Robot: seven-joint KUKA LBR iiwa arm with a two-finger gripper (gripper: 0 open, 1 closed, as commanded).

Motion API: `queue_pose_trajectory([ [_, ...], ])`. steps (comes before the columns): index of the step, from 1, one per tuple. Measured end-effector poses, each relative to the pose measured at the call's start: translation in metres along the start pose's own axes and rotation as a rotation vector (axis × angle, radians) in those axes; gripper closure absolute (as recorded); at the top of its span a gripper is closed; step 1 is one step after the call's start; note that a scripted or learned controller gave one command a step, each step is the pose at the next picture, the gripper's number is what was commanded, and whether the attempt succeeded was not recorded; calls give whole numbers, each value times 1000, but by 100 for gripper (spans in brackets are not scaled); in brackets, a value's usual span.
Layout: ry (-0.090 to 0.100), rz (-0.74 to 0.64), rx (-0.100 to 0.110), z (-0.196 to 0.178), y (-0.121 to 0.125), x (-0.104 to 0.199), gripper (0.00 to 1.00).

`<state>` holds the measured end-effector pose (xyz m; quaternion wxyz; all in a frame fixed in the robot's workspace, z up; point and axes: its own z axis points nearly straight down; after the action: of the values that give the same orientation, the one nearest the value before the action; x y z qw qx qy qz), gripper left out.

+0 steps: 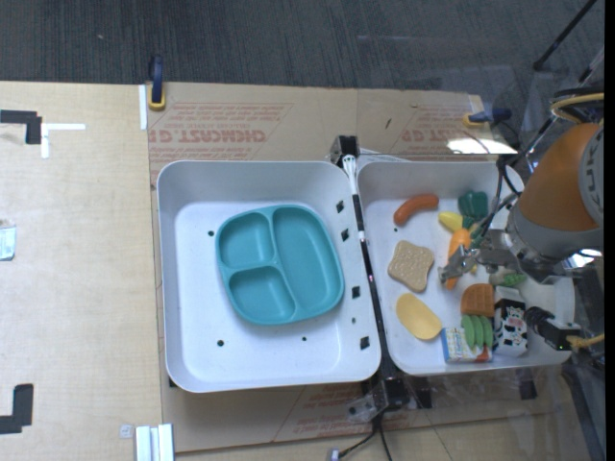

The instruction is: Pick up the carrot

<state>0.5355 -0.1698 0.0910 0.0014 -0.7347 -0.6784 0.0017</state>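
Carrot [462, 239] lies mid right bin [380, 286], pincer [455, 268] low just beside it among crowded toys, seemingly lined up to grab; its grip state I cannot tell.

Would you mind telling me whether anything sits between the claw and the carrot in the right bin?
Nothing visible does. The claw hangs directly at the carrot, which lies in the right bin between the yellow piece above it and the bread slice to its left.
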Motion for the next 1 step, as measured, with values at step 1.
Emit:
queue_pose_trajectory([
  [1,-1,0,-1,-9,1,0,100],
])
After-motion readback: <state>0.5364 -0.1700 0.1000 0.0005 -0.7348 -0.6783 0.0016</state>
